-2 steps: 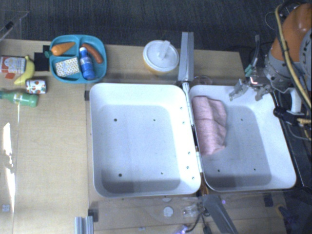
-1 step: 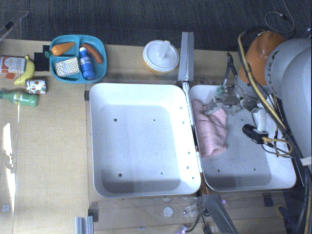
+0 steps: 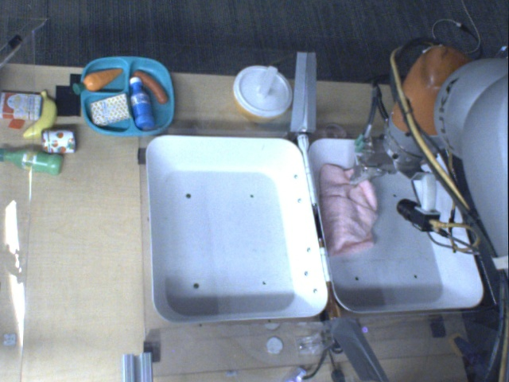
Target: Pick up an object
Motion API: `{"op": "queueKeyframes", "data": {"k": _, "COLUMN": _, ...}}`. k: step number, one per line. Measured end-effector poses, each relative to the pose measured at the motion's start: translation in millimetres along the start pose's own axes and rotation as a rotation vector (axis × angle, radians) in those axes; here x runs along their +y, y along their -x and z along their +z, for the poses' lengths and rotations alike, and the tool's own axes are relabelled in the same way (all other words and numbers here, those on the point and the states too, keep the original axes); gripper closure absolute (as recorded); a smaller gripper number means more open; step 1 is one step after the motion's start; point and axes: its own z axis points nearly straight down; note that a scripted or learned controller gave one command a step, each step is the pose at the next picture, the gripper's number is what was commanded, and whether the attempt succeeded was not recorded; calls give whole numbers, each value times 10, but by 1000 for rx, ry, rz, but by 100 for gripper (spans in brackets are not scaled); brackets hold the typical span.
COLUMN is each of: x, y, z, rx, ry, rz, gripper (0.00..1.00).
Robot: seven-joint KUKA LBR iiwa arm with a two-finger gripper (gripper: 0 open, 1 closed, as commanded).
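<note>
At the near edge of the bench [image 3: 71,293] sit two shallow white bins side by side. The left bin [image 3: 231,229] holds nothing visible but small dark dots on its floor. In the right bin [image 3: 398,285] a crumpled pink cloth [image 3: 348,209] lies against the left wall, running from the middle toward the far end. The claw [image 3: 372,165] hangs over the far end of that cloth, at or just above its top edge; I cannot tell how its tips stand. Behind the bins stand a white lidded cup [image 3: 262,92] and a blue divided tray [image 3: 127,95] of toy food. A banana [image 3: 41,116] and a green bottle [image 3: 32,161] lie at far left.
</note>
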Motion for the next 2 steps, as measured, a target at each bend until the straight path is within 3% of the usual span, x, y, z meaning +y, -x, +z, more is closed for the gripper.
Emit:
{"op": "queueKeyframes", "data": {"k": 1, "x": 187, "y": -393, "z": -932, "rx": 0, "ry": -4, "rz": -316, "gripper": 100}}
{"op": "queueKeyframes", "data": {"k": 2, "x": 244, "y": -9, "z": -814, "rx": 1, "ry": -4, "rz": -618, "gripper": 100}}
